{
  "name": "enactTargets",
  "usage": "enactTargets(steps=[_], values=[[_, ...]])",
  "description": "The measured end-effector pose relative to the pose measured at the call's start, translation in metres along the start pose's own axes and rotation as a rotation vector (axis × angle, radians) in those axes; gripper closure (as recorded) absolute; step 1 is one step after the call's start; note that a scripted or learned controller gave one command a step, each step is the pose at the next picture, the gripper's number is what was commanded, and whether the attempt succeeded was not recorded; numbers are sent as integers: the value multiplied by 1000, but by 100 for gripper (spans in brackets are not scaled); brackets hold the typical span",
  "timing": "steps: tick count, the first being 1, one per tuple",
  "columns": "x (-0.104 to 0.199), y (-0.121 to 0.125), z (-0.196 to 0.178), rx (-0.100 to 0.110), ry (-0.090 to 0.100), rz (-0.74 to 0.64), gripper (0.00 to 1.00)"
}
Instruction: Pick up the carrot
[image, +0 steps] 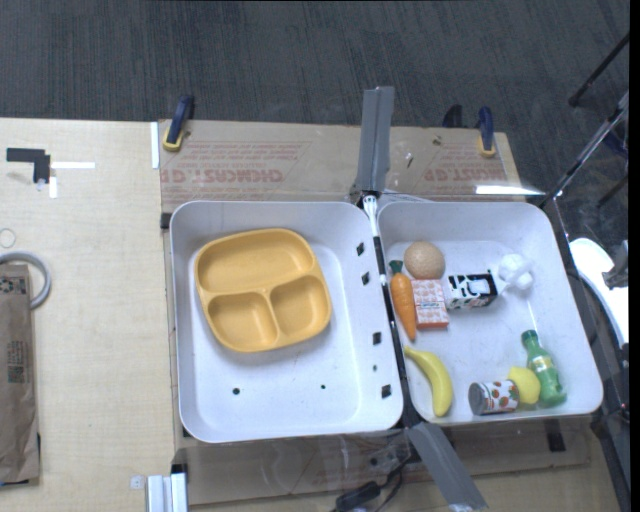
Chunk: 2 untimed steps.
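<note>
The carrot (403, 305) lies in the right bin (560, 262), close along its left wall, with its green top pointing to the far side. Start at the near edge of that bin: a small can (493, 397) lies on its side there, touching a yellow lemon (524, 385), and a green bottle (543, 369) lies just beside the lemon, toward the near right corner. A banana (432, 379) curves near the near left corner. Farther back, a little pink box (430, 303) sits right beside the carrot. A black and white carton (471, 290) lies next to the box. A round brown ball-like thing (424, 260) sits near the far edge, just past the carrot's top, and a small white thing (514, 271) lies to its right. The left bin (200, 390) holds a yellow plate (262, 288) with three parts, toward its far left corner. I cannot tell how the gripper's jaws stand.
</note>
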<state>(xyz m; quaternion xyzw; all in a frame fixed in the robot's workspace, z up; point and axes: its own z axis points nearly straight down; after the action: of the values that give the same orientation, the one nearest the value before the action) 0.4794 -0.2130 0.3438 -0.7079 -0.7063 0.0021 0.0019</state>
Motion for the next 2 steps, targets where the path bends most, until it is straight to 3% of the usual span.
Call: enactTargets(steps=[1, 2], values=[[-5, -1, 167, 0, 2, -33, 100], [47, -1, 255, -1, 2, -36, 100]])
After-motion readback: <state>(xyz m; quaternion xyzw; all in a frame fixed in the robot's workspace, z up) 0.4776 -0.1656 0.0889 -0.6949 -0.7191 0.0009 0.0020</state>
